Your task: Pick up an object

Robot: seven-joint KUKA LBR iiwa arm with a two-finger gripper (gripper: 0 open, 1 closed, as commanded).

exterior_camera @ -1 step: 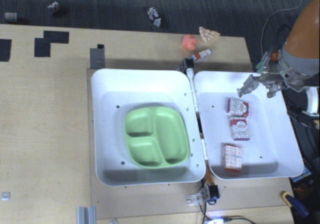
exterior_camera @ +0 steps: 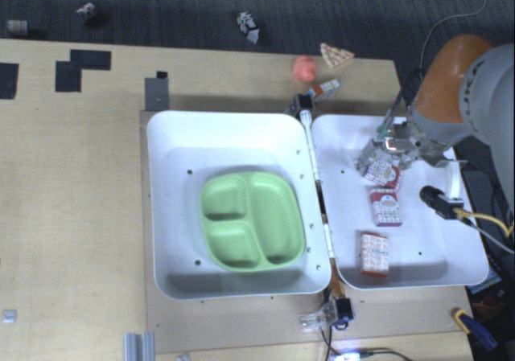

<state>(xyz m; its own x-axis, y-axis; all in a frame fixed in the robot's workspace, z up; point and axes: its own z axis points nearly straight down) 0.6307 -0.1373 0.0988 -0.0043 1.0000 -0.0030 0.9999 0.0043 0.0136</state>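
A: What sits in the left bin (exterior_camera: 161,190)?

B: A green divided plate (exterior_camera: 251,220), lying flat near the middle.

A: And the right bin (exterior_camera: 451,263)?

B: Three small packets. A red-and-white packet (exterior_camera: 386,207) lies mid-bin, its long axis running toward the near rim. A paler packet (exterior_camera: 374,253) lies just nearer that rim, aligned the same. A crumpled packet (exterior_camera: 376,168) lies tilted at the far side.

A: The gripper (exterior_camera: 393,145)?

B: Low over the crumpled packet, at its far edge. I cannot tell how its fingers stand.
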